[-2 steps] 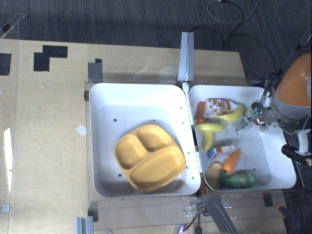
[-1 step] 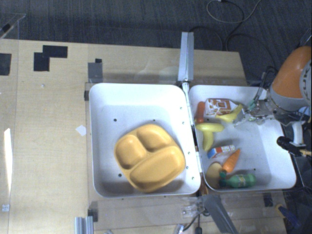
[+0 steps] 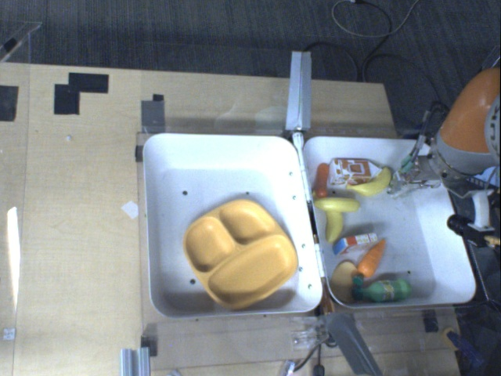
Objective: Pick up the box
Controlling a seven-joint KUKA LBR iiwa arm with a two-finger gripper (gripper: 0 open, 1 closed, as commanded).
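Note:
A white and orange carton box (image 3: 348, 170) lies flat at the back of the right bin (image 3: 438, 241), with a yellow banana (image 3: 373, 183) resting against its right end. A smaller white, blue and red box (image 3: 355, 243) lies further forward in the same bin. The grey arm with its orange band (image 3: 472, 124) reaches in from the right. My gripper (image 3: 405, 180) hangs low over the bin's back right part, just right of the banana's tip and apart from the carton box. Nothing shows in its grasp.
The right bin also holds a red-orange item (image 3: 322, 180), a yellow-green fruit (image 3: 336, 212), a carrot (image 3: 373, 258), a green bottle (image 3: 383, 290) and a tan round item (image 3: 343, 272). A yellow compartment tray (image 3: 240, 251) lies in the left bin (image 3: 168, 210).

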